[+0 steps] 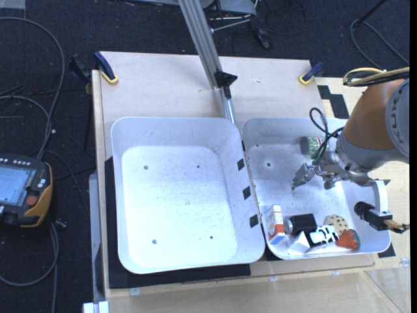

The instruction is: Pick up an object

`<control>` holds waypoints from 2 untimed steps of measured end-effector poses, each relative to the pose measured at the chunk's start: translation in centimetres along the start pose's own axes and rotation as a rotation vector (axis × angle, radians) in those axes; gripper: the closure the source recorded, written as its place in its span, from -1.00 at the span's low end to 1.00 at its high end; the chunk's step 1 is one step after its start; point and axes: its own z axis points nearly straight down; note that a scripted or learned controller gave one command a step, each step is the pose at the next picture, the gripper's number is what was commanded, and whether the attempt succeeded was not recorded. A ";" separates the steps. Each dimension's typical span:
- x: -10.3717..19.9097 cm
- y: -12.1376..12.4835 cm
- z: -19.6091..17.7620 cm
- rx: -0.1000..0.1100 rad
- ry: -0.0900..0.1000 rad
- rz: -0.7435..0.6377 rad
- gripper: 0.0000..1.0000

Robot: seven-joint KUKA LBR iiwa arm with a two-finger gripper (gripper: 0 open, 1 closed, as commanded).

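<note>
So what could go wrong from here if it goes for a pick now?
The gripper hangs over bare floor of the right bin, apart from the objects, so closing here likely grabs nothing. The white carton, black block and red item crowd the bin's near edge, so a grasp there may jam or hit the wall.

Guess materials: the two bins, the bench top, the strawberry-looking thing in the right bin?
Bins: probably moulded plastic, matte white; rounded corners, thin rolled rims, fine speckling on the floors.
Bench top: looks like unfinished wood or fibreboard; flat pale tan, no sheen, square edges.
Strawberry: likely plastic or rubber toy; uniform bright red, slight gloss. Too small to be sure.
</note>
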 end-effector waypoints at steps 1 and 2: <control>0.0 0.1 -1.3 -0.005 -0.001 0.000 1.00; 0.9 -0.1 -6.9 -0.009 -0.002 -0.001 1.00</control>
